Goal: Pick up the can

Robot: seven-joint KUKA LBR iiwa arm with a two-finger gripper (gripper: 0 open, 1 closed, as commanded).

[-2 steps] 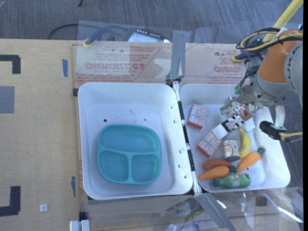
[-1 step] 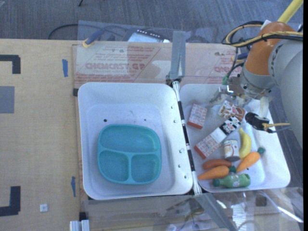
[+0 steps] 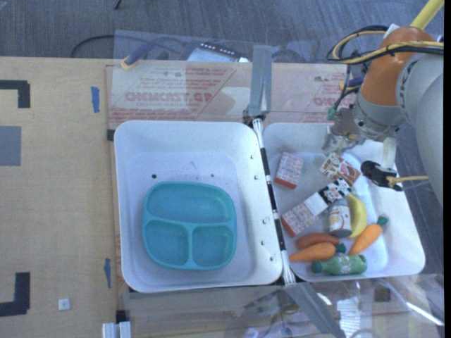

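Nearest the viewer, at the near edge of the right bin (image 3: 412,255), lies a green bottle (image 3: 342,264) beside two carrots (image 3: 314,248). The can (image 3: 340,218) stands just beyond them, touching a banana (image 3: 357,215) on its right, with a small red-and-white box (image 3: 300,217) to its left. The left bin (image 3: 134,146) holds a teal divided plate (image 3: 189,225). The gripper (image 3: 340,141) hangs over the far part of the right bin, well apart from the can; whether it is released or clenched cannot be told.
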